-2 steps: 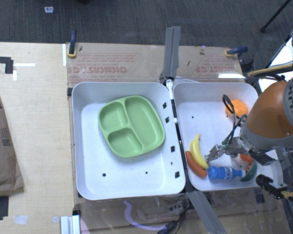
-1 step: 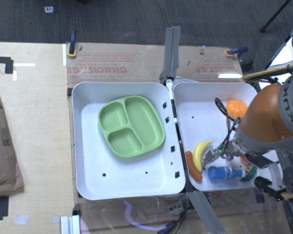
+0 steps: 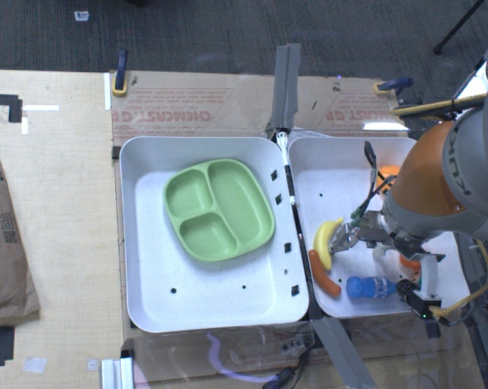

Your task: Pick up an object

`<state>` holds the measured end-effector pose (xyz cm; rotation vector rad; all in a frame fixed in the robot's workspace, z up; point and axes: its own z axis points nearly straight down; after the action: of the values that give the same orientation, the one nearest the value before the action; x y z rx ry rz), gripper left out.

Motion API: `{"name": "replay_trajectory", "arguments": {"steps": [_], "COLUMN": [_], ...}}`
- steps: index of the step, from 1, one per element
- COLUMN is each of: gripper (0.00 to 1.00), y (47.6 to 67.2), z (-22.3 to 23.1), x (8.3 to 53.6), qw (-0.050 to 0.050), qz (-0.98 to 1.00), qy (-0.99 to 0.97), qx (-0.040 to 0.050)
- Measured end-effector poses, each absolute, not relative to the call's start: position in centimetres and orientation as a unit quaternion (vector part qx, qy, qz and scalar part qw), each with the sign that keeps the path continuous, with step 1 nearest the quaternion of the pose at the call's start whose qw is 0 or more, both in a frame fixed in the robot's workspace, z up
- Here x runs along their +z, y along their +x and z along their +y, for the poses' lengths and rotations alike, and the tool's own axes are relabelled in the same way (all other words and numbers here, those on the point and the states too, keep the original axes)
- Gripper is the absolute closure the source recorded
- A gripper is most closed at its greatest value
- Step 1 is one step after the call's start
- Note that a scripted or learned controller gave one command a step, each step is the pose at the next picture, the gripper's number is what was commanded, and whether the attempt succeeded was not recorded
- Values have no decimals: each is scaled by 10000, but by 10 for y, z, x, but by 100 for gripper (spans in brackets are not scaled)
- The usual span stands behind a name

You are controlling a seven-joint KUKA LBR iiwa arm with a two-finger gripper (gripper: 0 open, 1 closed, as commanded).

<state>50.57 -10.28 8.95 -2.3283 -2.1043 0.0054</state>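
Note:
In the right bin (image 3: 325, 177) lie a yellow banana (image 3: 325, 240), an orange-red sausage-shaped toy (image 3: 324, 274) and a blue bottle (image 3: 372, 287), close together near the bin's front left. My gripper (image 3: 347, 239) is low in this bin, right beside the banana's right end. The arm's grey wrist and orange band (image 3: 426, 181) cover the bin's right half. An orange item (image 3: 409, 262) peeks out under the wrist.
The left bin (image 3: 147, 241) holds a green divided plate (image 3: 219, 209). A ridge with black clips (image 3: 288, 209) separates the two bins. A brown paper bag (image 3: 5, 241) lies on the bench at the far left.

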Motion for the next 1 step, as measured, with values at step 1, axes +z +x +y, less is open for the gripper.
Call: {"name": "replay_trajectory", "arguments": {"steps": [1], "gripper": [0], "y": [477], "z": [-97], "x": [90], "qw": [22], "qz": [-7753], "qy": [-6315], "qx": [10]}}
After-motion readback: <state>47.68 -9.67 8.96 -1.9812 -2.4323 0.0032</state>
